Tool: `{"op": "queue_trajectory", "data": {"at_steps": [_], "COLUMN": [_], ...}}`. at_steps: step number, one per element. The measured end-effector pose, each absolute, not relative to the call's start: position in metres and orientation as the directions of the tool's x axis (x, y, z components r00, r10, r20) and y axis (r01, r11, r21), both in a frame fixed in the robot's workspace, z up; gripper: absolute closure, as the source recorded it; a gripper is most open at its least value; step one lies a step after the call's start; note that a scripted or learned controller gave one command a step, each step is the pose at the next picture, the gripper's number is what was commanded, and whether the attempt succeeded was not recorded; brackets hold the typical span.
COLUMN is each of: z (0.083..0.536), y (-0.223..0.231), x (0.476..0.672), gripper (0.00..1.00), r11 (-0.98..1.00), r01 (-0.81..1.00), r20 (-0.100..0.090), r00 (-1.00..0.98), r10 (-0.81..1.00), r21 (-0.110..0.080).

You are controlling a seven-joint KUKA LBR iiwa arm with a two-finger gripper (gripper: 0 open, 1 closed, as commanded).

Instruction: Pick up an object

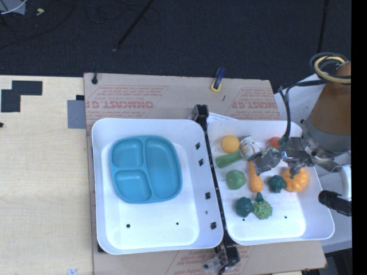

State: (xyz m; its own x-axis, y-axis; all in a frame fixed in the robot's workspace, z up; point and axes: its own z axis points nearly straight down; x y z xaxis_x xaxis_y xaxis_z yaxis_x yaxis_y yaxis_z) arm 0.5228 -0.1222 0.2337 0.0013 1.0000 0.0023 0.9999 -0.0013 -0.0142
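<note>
I am working in a robot lab, not a home or a kitchen. The two white bins, the left bin [106, 222] and the right bin [312, 225], sit on a sheet of brown cardboard [149, 99] with red print, laid on a pale wooden bench [40, 182]. Black cables [135, 13] run over a dark carpet behind it. The food in the right bin is toy food, like a little plastic carrot [254, 178] and toy broccoli [262, 208]. A blue kids' plate [145, 169] with three parts lies in the left bin. A big grey and orange robot arm [334, 110] reaches in from the right.
</note>
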Motion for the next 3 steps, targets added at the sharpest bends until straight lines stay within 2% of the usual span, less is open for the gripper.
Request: {"op": "queue_trajectory", "data": {"at_steps": [1, 3], "z": [0.24, 0.139], "y": [-0.123, -0.128], "x": [0.525, 0.528], "gripper": [0.0, 0.0], "r11": [0.001, 0.0], "r01": [1.0, 1.0], "r20": [0.0, 0.002], "r00": [-0.001, 0.0], "r10": [1.0, 1.0], "r21": [-0.002, -0.009]}}
